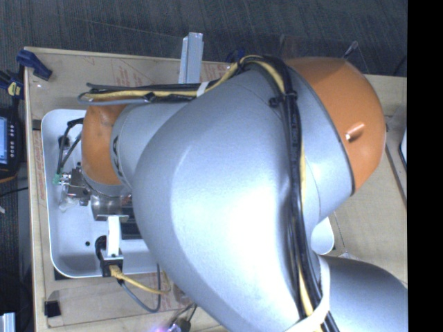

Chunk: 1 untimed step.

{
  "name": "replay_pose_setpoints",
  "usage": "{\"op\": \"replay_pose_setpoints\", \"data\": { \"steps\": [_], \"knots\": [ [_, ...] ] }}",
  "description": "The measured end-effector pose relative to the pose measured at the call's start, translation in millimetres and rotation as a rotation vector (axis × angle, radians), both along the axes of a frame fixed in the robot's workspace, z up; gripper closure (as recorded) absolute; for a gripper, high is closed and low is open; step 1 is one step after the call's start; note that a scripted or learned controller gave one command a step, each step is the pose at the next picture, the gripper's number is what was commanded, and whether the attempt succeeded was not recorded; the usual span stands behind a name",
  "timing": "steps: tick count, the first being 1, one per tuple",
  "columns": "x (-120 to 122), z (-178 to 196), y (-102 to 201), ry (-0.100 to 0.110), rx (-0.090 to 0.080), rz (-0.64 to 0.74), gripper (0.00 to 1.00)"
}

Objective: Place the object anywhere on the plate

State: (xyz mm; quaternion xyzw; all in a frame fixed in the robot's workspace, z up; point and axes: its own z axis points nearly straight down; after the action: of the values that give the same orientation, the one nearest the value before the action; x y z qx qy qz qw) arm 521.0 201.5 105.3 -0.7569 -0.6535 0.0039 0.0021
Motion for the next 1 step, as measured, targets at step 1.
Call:
{"op": "replay_pose_setpoints", "data": {
  "steps": [1],
  "knots": [
    [-0.1,8.9,-0.4,0.004,-0.001,0.002,1.00]
  ]
}}
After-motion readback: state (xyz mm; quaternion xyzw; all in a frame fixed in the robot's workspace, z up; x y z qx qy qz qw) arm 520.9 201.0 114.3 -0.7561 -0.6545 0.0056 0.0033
